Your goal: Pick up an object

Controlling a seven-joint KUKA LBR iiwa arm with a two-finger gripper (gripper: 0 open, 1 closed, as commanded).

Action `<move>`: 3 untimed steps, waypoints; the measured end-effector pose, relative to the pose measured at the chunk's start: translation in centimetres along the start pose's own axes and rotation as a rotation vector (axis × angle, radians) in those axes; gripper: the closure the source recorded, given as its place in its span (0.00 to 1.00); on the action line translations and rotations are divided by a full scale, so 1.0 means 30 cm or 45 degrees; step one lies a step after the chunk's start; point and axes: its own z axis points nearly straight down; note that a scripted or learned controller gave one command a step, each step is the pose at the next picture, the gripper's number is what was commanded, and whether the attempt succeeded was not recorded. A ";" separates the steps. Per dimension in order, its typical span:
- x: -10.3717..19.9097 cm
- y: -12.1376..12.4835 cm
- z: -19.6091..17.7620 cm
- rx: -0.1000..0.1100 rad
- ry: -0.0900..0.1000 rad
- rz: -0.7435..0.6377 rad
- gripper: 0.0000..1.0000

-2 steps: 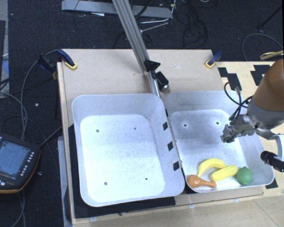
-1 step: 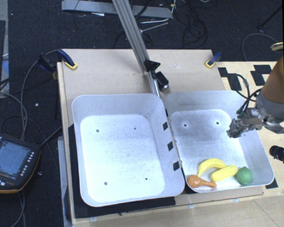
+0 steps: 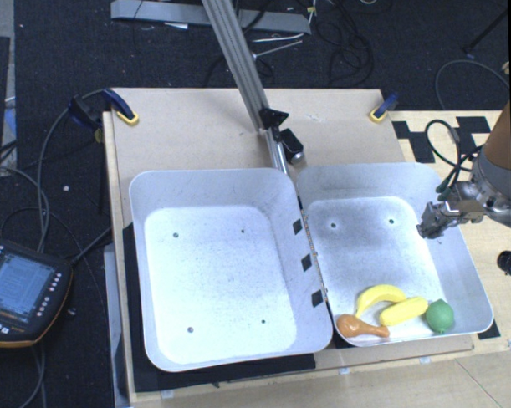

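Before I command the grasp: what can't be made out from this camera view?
- Gripper: dark and small over the right bin's right wall; finger state unreadable.
- Arm: cut off by the frame's right edge.
- Two yellow pieces: they overlap, so their contact is unclear.
- Orange item and green ball: too small for detail.

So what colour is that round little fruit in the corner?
Green, clearest in the camera view.

white speckled bins (image 3: 213, 200), yellow bananas (image 3: 381, 297), green lime (image 3: 440, 316), orange drumstick (image 3: 361, 326).
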 end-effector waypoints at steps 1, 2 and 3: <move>0.168 -0.008 0.031 0.005 0.003 -0.005 1.00; 0.365 -0.037 0.047 0.005 0.003 -0.006 1.00; 0.527 -0.070 0.062 0.005 0.002 -0.005 1.00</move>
